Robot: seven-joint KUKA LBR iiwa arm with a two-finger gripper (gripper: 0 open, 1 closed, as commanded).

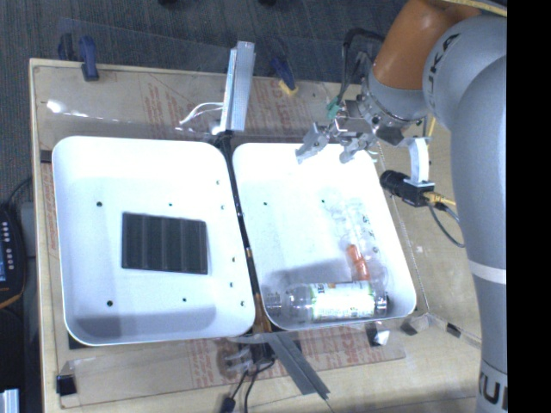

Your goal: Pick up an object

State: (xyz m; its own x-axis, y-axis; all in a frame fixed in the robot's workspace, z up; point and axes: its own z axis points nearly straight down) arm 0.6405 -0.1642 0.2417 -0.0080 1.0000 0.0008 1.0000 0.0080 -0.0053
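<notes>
Gripper (330, 150) hovering open over right bin's (258, 231) far edge, holding nothing; bottle (331, 300) lying along near wall.

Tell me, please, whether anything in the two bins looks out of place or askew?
Nothing is spilled or damaged. The clear bottle lies on its side against the right bin's near wall, beside crumpled clear plastic. A dark ribbed panel lies flat in the left bin.

Grey arm (469, 144), orange wrist band, metal end effector (331, 149).
</notes>
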